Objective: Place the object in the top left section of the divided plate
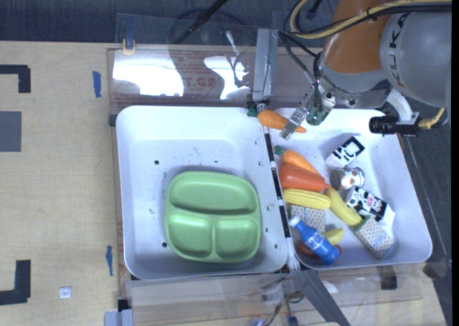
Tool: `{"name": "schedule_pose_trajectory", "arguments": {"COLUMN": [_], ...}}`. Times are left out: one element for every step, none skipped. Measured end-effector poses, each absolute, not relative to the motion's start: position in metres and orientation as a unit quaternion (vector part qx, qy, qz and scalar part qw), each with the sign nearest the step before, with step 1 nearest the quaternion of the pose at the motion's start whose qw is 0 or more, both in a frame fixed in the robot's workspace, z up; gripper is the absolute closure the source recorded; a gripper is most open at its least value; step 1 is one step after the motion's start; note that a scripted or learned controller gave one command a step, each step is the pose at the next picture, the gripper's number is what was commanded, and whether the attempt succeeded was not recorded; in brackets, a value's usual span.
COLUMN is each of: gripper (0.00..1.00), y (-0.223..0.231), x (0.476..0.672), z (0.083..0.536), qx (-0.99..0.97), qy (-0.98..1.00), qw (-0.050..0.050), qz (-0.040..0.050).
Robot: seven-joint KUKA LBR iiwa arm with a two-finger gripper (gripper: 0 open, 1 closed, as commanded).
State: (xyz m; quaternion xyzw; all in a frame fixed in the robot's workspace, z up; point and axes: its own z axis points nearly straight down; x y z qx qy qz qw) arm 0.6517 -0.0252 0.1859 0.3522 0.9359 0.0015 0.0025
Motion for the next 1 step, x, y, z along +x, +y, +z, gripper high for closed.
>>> {"name": "schedule_pose_trajectory", "arguments": {"gripper": [0.00], "y": [-0.0253], "x": [0.6518], "z": [0.1859], "qx": [0.352], "qy": [0.936], "qw": [0.003], "qz": [0.0015]}}
